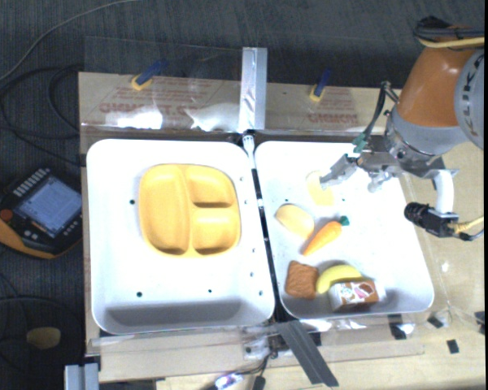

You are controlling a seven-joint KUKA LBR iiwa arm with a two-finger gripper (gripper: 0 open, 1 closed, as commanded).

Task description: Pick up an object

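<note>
Two shallow white bins side by side on the bench: left bin (114, 299) bearing a yellow divided tray (189, 208), right bin (415, 275) bearing the toy food. Gripper (356, 171) hanging over the right bin's upper part, at the end of the grey arm with its orange band (429, 88) reaching in from the right. Jaws spread apart, nothing between them. Just below and left of the fingertips, a pale yellow piece (319, 188), faint against the bin floor. Further down, a pale egg-shaped piece (294, 218) touching the toy carrot (323, 236), both apart from the jaws. Near the bin's front wall, well apart from the gripper: a brown cookie-like piece (302, 280), a banana (339, 275) and a small printed carton (355, 293), crowded together.
</note>
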